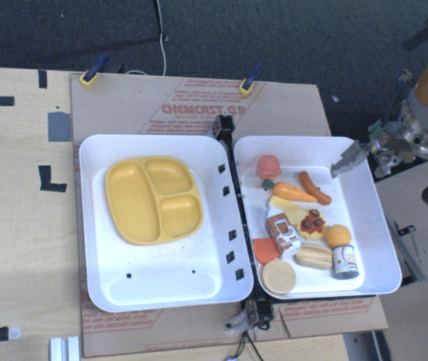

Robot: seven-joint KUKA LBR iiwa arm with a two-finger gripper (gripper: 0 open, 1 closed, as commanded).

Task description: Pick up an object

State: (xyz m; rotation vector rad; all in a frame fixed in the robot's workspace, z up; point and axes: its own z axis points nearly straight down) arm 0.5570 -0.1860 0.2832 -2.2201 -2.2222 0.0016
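Nearest you, the tan round disc (279, 277) lies flat; your gripper (347, 162) hovers over the right bin (375, 224), grip state unclear.

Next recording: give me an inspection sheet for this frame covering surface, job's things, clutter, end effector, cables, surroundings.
Surface: left bin and right bin side by side on a cardboard sheet.
Job's things: right bin holds toy food, among them a carrot, sausage, orange and can.
Clutter: yellow divided plate in the left bin.
End effector: end effector over the right bin's upper right, holding nothing.
Cables: white cable behind the bench.
Surroundings: two clamps on the cardboard's far edge.
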